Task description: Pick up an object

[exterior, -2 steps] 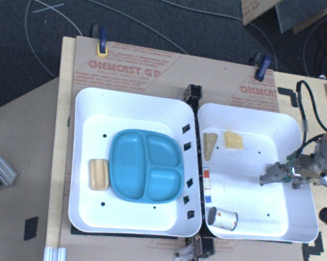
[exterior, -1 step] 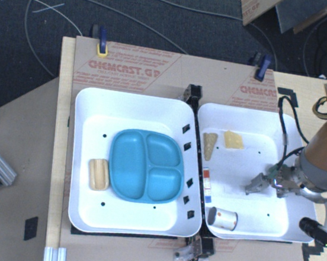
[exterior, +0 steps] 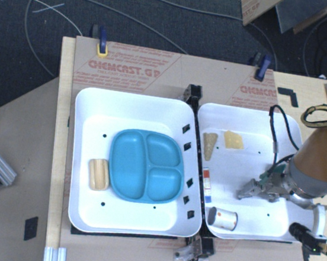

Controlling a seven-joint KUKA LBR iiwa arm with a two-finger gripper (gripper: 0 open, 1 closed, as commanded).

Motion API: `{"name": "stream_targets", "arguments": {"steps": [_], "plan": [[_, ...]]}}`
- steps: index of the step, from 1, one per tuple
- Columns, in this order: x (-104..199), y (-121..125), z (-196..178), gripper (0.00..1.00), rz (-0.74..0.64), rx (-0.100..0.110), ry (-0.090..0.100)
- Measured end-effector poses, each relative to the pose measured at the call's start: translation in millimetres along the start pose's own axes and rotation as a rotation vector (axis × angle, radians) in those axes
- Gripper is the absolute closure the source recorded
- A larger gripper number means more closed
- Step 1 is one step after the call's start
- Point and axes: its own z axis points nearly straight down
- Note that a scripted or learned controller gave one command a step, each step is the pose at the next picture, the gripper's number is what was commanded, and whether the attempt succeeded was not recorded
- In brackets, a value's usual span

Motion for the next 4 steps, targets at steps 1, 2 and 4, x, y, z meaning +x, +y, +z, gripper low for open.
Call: {"name": "stream_targets", "arguments": {"steps": [1, 2, 4], "plan": [[0, 1, -13, 1.0, 0.0, -0.004, -0.001], [-1, 0, -56, 1.0, -0.001, -0.008, -0.004], [3, 7, -160, 1.0, -0.001, -0.011, -0.005]]}}
